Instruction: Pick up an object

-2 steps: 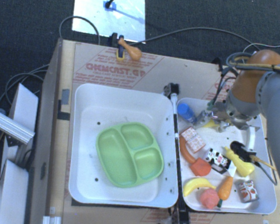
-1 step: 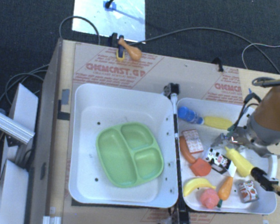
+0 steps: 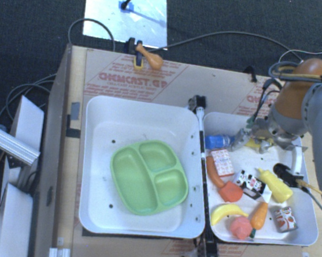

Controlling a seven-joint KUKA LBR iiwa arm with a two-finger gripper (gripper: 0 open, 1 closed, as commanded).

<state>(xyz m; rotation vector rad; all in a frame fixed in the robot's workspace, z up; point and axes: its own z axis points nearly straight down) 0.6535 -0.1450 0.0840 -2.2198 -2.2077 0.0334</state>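
Your likeliest target is the blue bottle (image 3: 217, 141). It lies on its side just beside the gripper (image 3: 250, 136), between it and the wall dividing the bins. The gripper hangs low at the far end of the right bin (image 3: 263, 241), which suggests it is lining up on that bottle. You cannot tell whether it is clenched or released, and nothing is visibly held.

Beyond the bottle, moving away from the gripper, the other items lie loose and apart, probably so each can be taken singly. There is one checked block (image 3: 222, 160), one sausage (image 3: 214, 171), one red block (image 3: 231, 192), one yellow squeeze bottle (image 3: 276, 187), one carrot (image 3: 259, 215), one banana (image 3: 225, 212), one pink fruit (image 3: 241, 227) and one can (image 3: 283, 219).

Well away from the gripper, the left bin (image 3: 100, 147) holds one green plate (image 3: 149, 176) with three compartments.
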